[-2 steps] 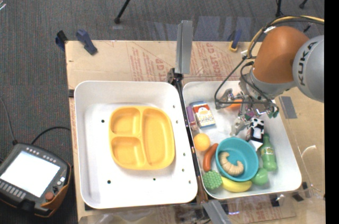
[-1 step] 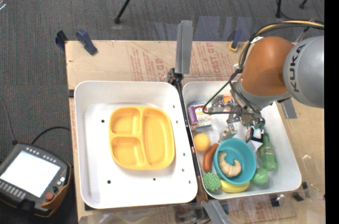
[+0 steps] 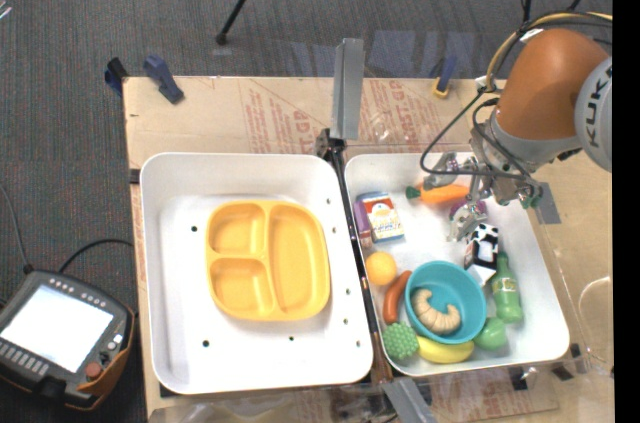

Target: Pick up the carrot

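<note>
a: where's the carrot [image 3: 442, 194]?
b: far end of the right bin [image 3: 553, 306], well beyond the teal bowl [image 3: 446, 301], tucked against the gripper [image 3: 470, 203].
a: held?
b: can't tell. fingers hidden under the wrist, gap unreadable.
a: and around the bowl?
b: orange ball [image 3: 380, 268] to its left, small box [image 3: 381, 217] beyond that. yellow plate [image 3: 268, 259] over in the left bin [image 3: 160, 311].

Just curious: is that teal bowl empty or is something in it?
Not empty. The teal bowl in the right bin holds a tan curled piece, shrimp-like, lying on its bottom.
</note>
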You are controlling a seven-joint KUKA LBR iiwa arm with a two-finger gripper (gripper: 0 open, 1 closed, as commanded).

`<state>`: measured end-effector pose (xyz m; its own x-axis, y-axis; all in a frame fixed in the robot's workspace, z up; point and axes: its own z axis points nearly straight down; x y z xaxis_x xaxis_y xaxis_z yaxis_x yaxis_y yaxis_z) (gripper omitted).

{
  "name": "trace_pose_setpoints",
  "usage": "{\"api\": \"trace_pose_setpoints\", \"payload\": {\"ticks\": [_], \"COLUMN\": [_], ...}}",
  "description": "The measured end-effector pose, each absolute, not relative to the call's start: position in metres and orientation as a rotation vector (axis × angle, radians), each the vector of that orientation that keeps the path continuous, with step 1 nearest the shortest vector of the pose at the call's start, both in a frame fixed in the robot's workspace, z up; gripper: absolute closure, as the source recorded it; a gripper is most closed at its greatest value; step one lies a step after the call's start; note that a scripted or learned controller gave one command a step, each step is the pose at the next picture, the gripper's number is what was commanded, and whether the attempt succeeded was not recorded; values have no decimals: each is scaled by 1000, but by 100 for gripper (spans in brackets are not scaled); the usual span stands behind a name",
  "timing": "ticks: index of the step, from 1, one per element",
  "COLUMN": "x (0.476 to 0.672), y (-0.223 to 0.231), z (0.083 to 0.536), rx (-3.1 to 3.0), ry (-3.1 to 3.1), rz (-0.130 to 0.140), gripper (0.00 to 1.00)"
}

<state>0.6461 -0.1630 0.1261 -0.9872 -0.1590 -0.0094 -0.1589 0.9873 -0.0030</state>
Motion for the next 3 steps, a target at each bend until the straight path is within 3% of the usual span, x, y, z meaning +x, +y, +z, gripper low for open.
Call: {"api": "trace_pose_setpoints", "payload": {"ticks": [1,3], "x": [648,638], "y": [-157,-156], "z": [95,90], "rx": [219,819], "ry": [3126,3034], "rz": [3,11], "gripper": [0,0]}}
